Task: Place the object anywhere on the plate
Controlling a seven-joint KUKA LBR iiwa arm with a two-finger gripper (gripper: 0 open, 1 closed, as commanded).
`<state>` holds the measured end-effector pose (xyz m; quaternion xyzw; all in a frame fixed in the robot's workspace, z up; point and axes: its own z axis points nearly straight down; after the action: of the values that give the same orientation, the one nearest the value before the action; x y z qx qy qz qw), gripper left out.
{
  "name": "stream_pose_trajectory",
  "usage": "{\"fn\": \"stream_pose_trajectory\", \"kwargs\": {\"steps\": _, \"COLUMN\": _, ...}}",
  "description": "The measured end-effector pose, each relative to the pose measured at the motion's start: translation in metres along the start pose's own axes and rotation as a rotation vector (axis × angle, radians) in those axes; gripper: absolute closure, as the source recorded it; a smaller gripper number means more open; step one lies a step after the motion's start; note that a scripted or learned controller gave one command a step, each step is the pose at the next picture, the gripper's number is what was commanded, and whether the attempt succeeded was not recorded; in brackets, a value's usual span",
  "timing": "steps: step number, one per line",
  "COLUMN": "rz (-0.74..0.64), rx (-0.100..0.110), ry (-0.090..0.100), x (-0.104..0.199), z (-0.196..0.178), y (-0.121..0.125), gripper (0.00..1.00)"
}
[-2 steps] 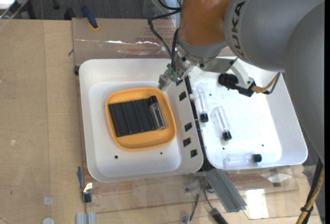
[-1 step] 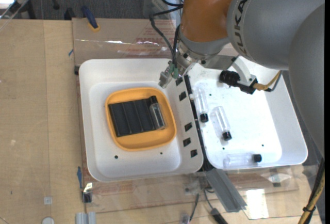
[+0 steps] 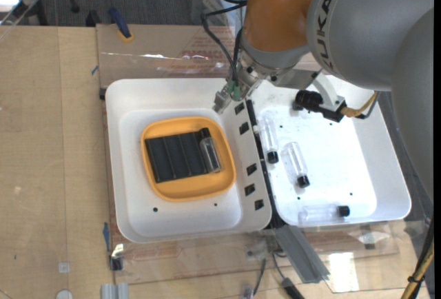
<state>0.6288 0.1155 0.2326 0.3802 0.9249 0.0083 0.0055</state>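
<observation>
Two-finger gripper point(image 3: 226, 98) under orange band, over far rim of left white bin point(image 3: 131, 222); grip state can't tell. Clear plastic vial w/ black cap point(image 3: 210, 151) lies on black ridged insert of yellow square plate point(image 3: 157, 187), right side. Three more capped vials point(image 3: 296, 163) in right white bin point(image 3: 393, 201), near divider; bare floor twd right edge.

Bench point(image 3: 48, 153): plain wood top.
Two white bins sit on it, left bin point(image 3: 131, 218) touching right bin point(image 3: 386, 180).
</observation>
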Motion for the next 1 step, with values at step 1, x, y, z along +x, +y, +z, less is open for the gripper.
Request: {"fn": "stream_pose_trajectory", "kwargs": {"steps": 1, "rz": 0.0, "rx": 0.0, "ry": 0.0, "x": 0.0, "z": 0.0002, "y": -0.0001, "gripper": 0.0}}
